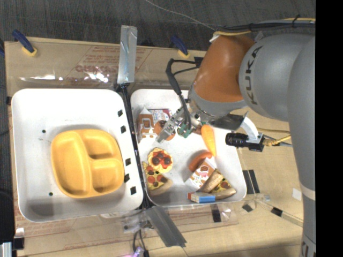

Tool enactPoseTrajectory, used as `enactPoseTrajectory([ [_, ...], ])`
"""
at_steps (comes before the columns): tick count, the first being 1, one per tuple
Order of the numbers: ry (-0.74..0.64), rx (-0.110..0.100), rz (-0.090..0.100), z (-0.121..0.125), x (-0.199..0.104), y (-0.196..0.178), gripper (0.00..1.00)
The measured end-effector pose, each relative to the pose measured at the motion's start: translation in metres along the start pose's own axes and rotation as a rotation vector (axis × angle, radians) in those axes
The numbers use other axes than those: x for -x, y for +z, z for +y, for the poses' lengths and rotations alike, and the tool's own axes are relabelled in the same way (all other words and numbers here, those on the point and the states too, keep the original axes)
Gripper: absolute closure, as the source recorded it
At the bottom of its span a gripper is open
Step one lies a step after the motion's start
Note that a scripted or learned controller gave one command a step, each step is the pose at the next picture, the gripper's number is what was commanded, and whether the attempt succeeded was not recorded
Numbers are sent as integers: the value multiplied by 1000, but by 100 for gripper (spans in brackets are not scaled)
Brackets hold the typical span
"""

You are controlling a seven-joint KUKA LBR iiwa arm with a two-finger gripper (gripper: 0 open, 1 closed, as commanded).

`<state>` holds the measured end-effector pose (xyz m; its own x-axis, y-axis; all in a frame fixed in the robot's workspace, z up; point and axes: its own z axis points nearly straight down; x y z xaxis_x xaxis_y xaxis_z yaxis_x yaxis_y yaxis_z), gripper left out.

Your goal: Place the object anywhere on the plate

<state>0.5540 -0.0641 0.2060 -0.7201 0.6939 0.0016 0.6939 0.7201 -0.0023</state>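
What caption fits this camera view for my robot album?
Gripper hovers over toy food in the right bin, beside a yellow plate in the left bin.

Gripper [172, 128] low over toy food [159, 161]; yellow plate [87, 161] apart.

**benchwatcher:** so what's actually sitting on the bench [64, 58]? looks like brown cardboard-ish sheeting under clear plastic.

**iiwa_fan:** pretty much. Two shallow white bins side by side: left bin [27, 111] and right bin [242, 182], walls touching in the middle. A strip of grey tape [127, 55] runs down at the top of that seam, another grey strip [166, 228] at the bottom. Blue clamps [24, 42] along the far edge, black tape bits [251, 181] by the right bin.
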Motion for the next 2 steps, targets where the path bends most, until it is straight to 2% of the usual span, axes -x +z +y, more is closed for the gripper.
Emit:
enactPoseTrajectory([
  [1, 291, 1, -2, -7, -38, -46, 100],
  [2, 615, -5, 3, -25, -85, -39, 100],
])
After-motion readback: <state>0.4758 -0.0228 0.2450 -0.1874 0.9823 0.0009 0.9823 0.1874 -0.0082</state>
